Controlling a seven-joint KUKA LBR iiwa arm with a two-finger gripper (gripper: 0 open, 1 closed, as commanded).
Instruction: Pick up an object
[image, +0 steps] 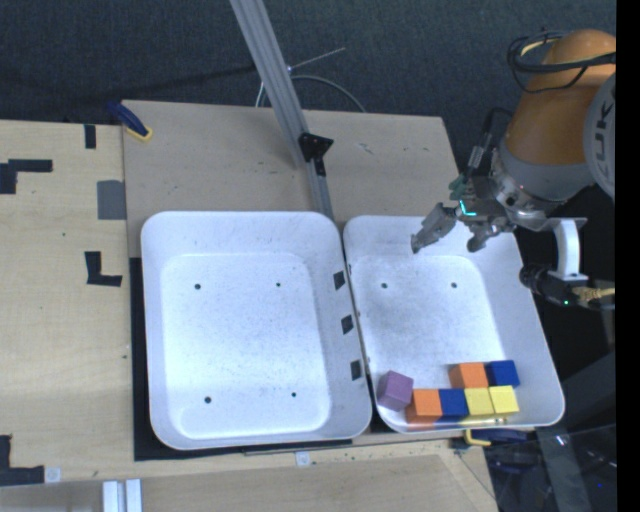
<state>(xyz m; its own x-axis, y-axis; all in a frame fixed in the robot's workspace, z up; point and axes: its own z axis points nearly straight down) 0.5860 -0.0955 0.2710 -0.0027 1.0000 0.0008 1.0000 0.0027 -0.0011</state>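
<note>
Blocks (460, 392) clustered along near edge of right bin (530, 330), purple one (397, 388) at left end. Claw (455, 236) spread, nothing gripped, held over far edge; mid-bin floor left free.

7 blocks (455, 391) crowd the right bin's (520, 300) near edge, touching; its middle lies open for approach.

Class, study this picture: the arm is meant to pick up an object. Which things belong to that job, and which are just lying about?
Belonging to the job:
gripper, fingers spread
purple block
orange, blue and yellow blocks
right bin holding them

Just lying about:
left bin
slanted metal rail
black tape marks on the bench
</note>
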